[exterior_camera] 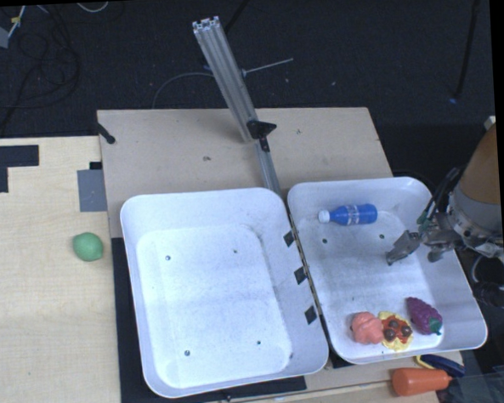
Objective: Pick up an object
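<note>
On the bench, two white bins sit side by side: left bin [146, 213] and right bin [460, 333], their inner rims touching or nearly so, joined by three small black clips [300, 274]. Right bin holds four things. One blue bottle [351, 215] lies on its side near the bin's far edge, toward the far-left corner, white cap pointing left. Three toys cluster along the near edge: one orange-pink piece [366, 326], one yellow piece with dark red spots [397, 331] touching it, one purple piece [424, 314] just right of that, close to the near-right corner. Exact type of these toys is hard to tell at this resolution.

One gripper [415, 248] is over the right bin's right side, about midway along the right edge, between bottle and toy cluster, apart from both. Two fingers look spread apart, nothing between them. Grey arm [478, 208] enters over the right rim.

Open room: the middle of the right bin is bare floor, wide clearance left of the gripper. Toy cluster is tight against the near wall, little room on that side.

Outside the bins: one green ball [89, 246] on the bench left of the left bin, well apart. One orange item [419, 380] beyond the right bin's near edge. One metal rail [230, 74] slants away from the far edge.
</note>
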Action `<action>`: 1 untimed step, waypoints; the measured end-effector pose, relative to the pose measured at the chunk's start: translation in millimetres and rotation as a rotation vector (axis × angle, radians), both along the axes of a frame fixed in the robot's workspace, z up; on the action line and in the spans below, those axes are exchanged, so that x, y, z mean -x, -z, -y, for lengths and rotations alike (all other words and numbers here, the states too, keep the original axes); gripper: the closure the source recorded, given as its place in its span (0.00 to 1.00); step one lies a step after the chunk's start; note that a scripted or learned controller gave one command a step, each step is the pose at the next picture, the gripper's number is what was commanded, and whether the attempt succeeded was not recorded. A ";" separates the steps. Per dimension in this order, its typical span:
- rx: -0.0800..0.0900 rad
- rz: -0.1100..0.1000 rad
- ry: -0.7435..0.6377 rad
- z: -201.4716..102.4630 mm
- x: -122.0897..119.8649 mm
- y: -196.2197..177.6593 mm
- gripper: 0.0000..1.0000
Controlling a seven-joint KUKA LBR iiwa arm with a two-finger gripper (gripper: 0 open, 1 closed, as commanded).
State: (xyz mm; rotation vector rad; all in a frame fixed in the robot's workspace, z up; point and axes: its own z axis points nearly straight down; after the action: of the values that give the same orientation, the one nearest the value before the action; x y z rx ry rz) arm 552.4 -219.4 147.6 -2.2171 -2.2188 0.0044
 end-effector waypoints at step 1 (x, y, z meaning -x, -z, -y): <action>0.000 0.000 0.000 -1.1 1.1 53.0 0.00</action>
State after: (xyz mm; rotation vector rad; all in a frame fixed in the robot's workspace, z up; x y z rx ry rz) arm 551.3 -218.4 94.6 -2.2168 -2.2194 0.0037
